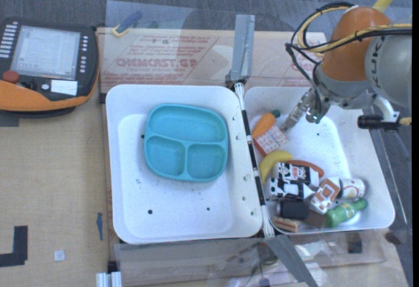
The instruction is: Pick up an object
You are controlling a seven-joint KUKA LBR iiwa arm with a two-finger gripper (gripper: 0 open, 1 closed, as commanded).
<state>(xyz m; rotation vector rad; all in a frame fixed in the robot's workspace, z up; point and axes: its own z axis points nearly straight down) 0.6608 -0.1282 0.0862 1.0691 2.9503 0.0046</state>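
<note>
Your arm [366,63] reaches in from the right over the right bin [376,174], with its orange band sitting above the bin's far right corner. The gripper [288,123] slants down and to the left, ending just above a small red-and-white checked packet [272,140] near the bin's left wall. You cannot tell from this angle whether the claw is apart or together, and nothing shows clearly between its tips.

The things you could pick lie in the right bin. An orange carrot [263,125] rests against the packet's far side. Just in front of it lies a yellow banana [273,162], then a black-and-white patterned piece [291,181], and along the near edge a small can [352,189] and a green bottle [342,215], all crowded together.

In the left bin [124,148] a blue divided plate [186,143] lies flat, tilted slightly. To your far left on the bench sits the control pendant [46,66].
</note>
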